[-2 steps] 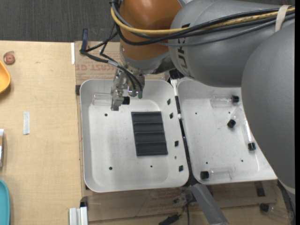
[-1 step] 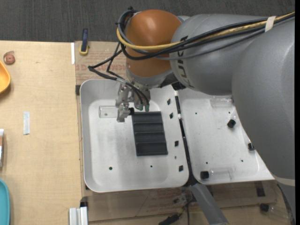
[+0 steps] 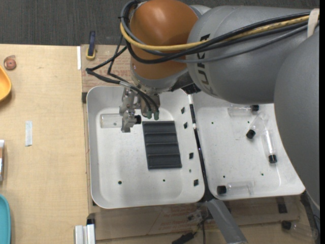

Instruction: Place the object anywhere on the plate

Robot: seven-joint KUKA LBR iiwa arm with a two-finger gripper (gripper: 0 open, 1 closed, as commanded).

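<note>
A black ribbed rectangular block [image 3: 162, 145] lies flat in the middle of the left bin [image 3: 106, 187]. My gripper [image 3: 139, 118] hangs over the upper part of that bin, just above and left of the block's top edge. Its fingers stand open and nothing shows between them. A clear, flat piece [image 3: 108, 120] lies on the bin floor just left of the gripper. At the far left edge of the bench shows part of an orange dish [image 3: 3, 88], and a teal rim [image 3: 2, 220] shows at the bottom left corner.
The right bin [image 3: 284, 179] holds several small black caps and clear tubes [image 3: 267, 144]. The arm's large grey body covers that bin's upper right. The wooden benchtop [image 3: 45, 151] to the left bears a small white strip [image 3: 28, 133].
</note>
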